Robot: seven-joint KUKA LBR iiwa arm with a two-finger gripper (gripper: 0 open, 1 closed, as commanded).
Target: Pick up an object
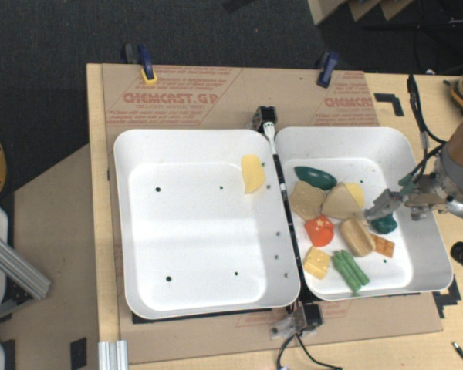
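While our tool [385, 206] sits low over the right bin [428, 272] beside the small teal piece [384, 224], we cannot tell its grip; we should centre on that piece, clear of the bread roll [356, 236], before lifting straight up.

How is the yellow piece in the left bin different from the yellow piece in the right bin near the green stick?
The yellow piece in the left bin is pale, elongated and lies alone near the divider. The yellow piece in the right bin is deeper yellow, blocky, and sits crowded between the red piece and the green stick. Both are small and yellow.
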